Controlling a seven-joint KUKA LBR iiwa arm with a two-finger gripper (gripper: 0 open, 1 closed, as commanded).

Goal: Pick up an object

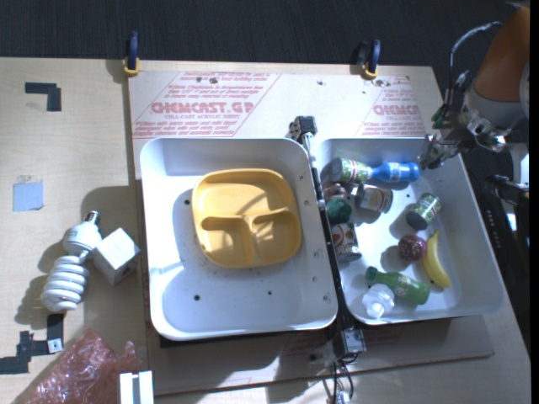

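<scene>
Stood at the approach step, nothing lifted yet. Left bin (160,225) carried a yellow tray (246,217); right bin (472,251) crowded with a blue bottle (394,172), banana (434,261), green bottle (397,283). Hung at its far right corner, the gripper (435,151); jaws' opening impossible to tell. Needed next: descent onto one object.

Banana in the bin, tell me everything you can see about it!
The banana is yellow, curved and unpeeled, with a smooth skin that looks like plastic or real peel; I cannot tell which. It lies flat on the floor of the right bin, near the right wall, pointing roughly up and down the picture. Its upper end sits right beside a dark red round fruit.
</scene>
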